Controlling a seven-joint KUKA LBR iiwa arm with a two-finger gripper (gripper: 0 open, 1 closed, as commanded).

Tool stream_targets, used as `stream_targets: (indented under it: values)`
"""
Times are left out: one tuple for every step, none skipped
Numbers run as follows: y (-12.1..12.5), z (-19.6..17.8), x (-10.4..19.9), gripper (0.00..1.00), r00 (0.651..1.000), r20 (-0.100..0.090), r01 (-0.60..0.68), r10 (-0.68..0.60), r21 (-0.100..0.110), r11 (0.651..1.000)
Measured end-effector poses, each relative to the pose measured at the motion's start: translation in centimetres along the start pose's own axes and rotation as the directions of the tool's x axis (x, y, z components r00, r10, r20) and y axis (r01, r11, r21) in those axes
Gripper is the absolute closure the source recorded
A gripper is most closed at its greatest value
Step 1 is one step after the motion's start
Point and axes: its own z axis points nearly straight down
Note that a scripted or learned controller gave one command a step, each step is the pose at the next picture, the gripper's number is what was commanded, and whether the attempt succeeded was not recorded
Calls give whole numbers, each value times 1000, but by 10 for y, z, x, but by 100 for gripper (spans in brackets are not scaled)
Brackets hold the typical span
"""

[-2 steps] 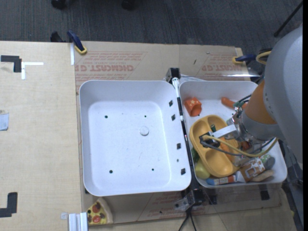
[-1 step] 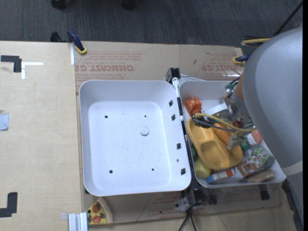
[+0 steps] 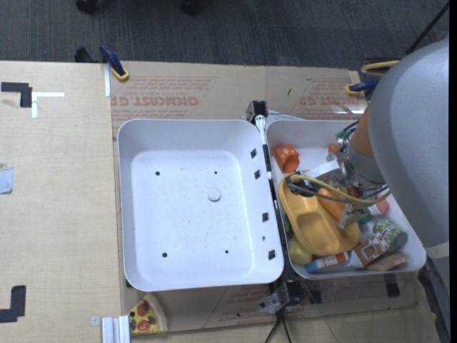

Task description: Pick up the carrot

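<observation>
Carrot (image 3: 330, 204) lies in the right bin (image 3: 410, 227), amid clutter beside a yellow scoop (image 3: 314, 224). The tool (image 3: 350, 181) hovers over it, reaching; next, a clean descent. Its state I cannot tell.

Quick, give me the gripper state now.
Gripper: down in the right bin among the clutter; open or shut cannot be told, and no carrot is seen held.

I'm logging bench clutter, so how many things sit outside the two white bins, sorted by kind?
Blue-and-yellow clamps: 2, one at the cardboard's upper left corner and one near the right bin's far edge
Toy pizza slice: 1
Total: 3
</observation>
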Motion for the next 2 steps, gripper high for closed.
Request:
stream_targets:
  values:
    - [-3,-2,-18,0,1000,-8,0,0,-2,1000]
    - [-3,-10,-17,100,1000,-5,5,-5,0,1000]
